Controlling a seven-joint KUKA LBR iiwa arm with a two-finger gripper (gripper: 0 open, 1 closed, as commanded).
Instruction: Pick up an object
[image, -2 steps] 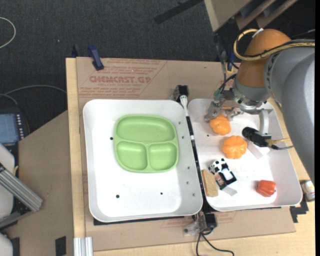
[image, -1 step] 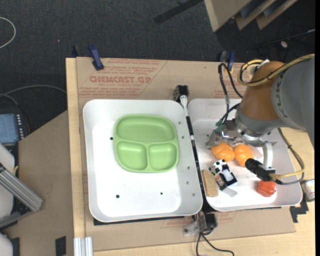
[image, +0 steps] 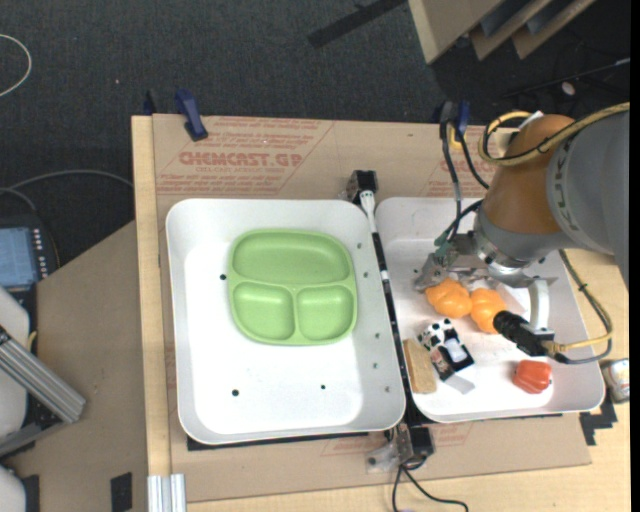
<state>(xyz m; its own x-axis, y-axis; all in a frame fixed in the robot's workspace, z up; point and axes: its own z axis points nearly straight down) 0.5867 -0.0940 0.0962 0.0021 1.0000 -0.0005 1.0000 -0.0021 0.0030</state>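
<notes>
My claw (image: 462, 262) hangs low in the right bin (image: 570, 400), just above two orange fruit-like pieces (image: 470, 303), its grip state impossible to tell, so I should centre on one piece, clear of the dice (image: 436, 336), before squeezing.

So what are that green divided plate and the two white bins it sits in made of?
The green divided plate looks like moulded plastic with a matte finish: even pastel colour, soft rounded compartment walls, no glare. The left white bin and the right white bin also look like plastic, smooth and slightly glossy, with rounded corners and rolled rims; coated metal cannot be ruled out from this view.
</notes>
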